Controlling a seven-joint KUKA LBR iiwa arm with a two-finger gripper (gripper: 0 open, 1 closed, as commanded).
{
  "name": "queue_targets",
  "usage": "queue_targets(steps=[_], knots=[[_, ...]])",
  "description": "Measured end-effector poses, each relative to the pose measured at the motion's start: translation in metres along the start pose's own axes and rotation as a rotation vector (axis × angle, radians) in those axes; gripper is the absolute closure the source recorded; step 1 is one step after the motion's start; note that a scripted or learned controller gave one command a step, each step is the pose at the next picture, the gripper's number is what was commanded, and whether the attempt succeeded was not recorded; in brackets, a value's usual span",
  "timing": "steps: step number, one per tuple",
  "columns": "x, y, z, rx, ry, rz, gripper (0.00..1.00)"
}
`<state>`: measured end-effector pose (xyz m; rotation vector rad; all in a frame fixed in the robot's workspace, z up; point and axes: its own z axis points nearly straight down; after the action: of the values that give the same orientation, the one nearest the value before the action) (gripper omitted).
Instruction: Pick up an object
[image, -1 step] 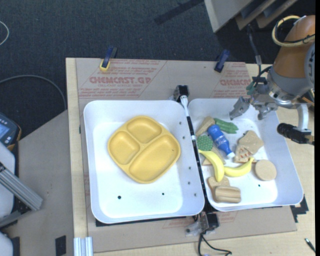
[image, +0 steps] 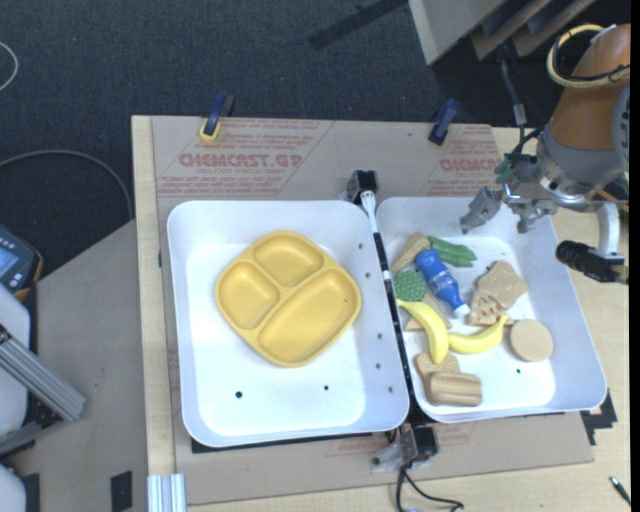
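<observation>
Grey metal pincer (image: 508, 212) hovers open and empty over the right white bin's (image: 575, 330) far edge, probably lining up; toy yellow banana (image: 452, 337) lies mid-bin among clutter

Grey arm (image: 585, 150) with an orange band above the wrist — metal jaws, silvery-grey.

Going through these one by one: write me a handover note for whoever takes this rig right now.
Gripper: open, holding nothing, above the back edge of the right bin.
Right bin: banana, blue bottle, green items, several tan food pieces.
Left bin: yellow divided plate.
Done: nothing picked up yet.
Left: descend on one object, grip it, lift it.
</observation>
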<state>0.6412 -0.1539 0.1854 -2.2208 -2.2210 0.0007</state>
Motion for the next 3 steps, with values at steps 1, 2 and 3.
queue_targets(steps=[1, 2, 3], knots=[[0.001, 0.008, 0.044, 0.002, 0.000, -0.002, 0.00], [0.002, 0.008, 0.094, 0.001, 0.000, -0.002, 0.00], [0.002, 0.010, 0.080, -0.003, -0.001, -0.003, 1.00]])
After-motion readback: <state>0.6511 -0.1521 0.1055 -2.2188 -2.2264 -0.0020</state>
